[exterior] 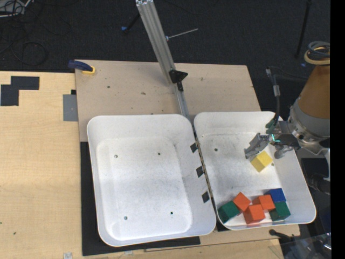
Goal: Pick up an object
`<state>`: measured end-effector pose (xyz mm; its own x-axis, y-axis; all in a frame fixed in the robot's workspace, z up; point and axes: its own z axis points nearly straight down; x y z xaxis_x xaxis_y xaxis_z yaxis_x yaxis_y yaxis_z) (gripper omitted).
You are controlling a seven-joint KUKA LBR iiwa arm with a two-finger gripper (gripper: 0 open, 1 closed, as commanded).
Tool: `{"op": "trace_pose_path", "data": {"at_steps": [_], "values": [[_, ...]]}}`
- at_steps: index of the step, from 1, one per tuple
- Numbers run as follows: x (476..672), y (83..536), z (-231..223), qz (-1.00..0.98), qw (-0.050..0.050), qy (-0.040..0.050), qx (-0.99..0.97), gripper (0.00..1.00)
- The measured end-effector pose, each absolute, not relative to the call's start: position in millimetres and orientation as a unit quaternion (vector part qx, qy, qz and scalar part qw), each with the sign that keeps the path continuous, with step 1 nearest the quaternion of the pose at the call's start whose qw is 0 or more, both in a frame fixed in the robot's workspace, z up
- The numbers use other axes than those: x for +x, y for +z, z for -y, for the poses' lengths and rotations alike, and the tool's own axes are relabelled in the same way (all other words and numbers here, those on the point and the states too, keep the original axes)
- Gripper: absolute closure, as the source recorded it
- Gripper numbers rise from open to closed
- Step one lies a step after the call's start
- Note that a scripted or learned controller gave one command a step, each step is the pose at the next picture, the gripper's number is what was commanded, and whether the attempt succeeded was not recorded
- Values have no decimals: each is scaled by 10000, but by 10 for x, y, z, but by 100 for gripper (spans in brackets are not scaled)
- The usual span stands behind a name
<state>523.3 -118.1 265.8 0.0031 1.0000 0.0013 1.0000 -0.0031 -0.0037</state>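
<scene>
Over the right bin [215,124], the gripper [265,151] reaches in from the right with a yellow block [262,161] clasped between its fingers, lifted above the bin floor. Near the front edge of that bin lie three orange blocks [254,206], two green blocks [229,211] and a blue block [277,195], clustered together
</scene>
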Motion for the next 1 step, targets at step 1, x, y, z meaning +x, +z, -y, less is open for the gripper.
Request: {"op": "trace_pose_path", "data": {"at_steps": [1], "values": [[5129,2134,1207,7069,38,24,-7073,0]]}}
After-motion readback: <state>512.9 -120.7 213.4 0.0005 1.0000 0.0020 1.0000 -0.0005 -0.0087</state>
